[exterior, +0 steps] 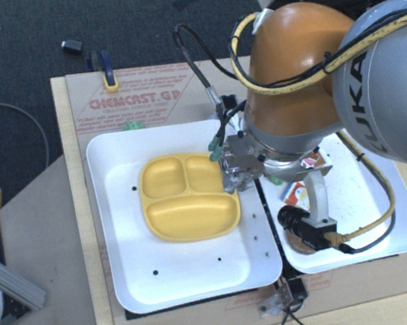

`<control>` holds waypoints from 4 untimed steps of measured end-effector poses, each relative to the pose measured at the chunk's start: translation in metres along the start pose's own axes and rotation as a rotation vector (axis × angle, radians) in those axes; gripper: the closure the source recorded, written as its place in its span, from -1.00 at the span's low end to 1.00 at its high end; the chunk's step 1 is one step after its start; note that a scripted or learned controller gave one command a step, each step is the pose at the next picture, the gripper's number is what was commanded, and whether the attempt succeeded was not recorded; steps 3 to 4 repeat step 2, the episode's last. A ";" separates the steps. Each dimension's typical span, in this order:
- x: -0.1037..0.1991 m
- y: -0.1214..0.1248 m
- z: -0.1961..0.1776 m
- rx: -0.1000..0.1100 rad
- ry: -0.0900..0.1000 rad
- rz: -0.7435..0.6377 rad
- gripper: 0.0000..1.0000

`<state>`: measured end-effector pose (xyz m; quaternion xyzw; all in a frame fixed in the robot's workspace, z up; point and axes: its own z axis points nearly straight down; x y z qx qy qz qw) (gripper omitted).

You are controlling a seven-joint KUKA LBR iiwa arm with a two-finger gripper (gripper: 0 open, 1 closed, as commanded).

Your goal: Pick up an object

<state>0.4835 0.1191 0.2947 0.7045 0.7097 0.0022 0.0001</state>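
A yellow divided plate point(186, 198) lies flat in the left white bin point(129, 273), toward its middle and right. The gripper point(231, 175) hangs below the orange wrist, right at the plate's right rim and close to the wall between the two bins. The arm's big grey and orange body covers much of the right bin point(400, 228). In that right bin a red and white packet point(296, 192) and a dark round object point(299, 236) peek out from under the arm.
Black and yellow cables loop from the wrist down over the right bin's front. A cardboard sheet point(141, 91) with red print lies behind the bins. A blue and yellow clamp point(108, 70) sits at its back edge.
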 end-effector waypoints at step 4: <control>0.026 -0.003 -0.158 -0.002 -0.002 0.009 1.00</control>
